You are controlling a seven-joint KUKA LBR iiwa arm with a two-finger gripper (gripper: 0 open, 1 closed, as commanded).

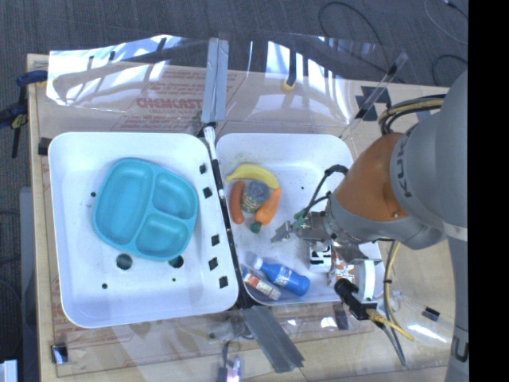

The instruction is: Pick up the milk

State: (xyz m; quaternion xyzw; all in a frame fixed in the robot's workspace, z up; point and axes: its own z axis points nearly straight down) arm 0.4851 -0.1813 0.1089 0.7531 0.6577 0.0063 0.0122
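1. The blue plate [145, 208] lies flat in the left bin [67, 293], well to the left of the milk. It plays no part in my job, so I judge it best left alone.
2. The milk [284, 277], which I take to be the blue bottle with the pale cap though the view is coarse, lies on its side against the near wall of the right bin [318, 146]. A small red and white packet [261, 283] touches its left end, so a grasp across the bottle's middle looks safest.
3. Beyond the milk a banana [253, 173], a carrot [269, 205] and a sausage [236, 203] sit heaped together, far enough from it not to crowd a reach.
4. My gripper [312, 237] hangs just right of the milk and a little beyond it, not touching it. I cannot tell how far it is spread, because my own wrist blocks the view. Nothing is held that I can see.
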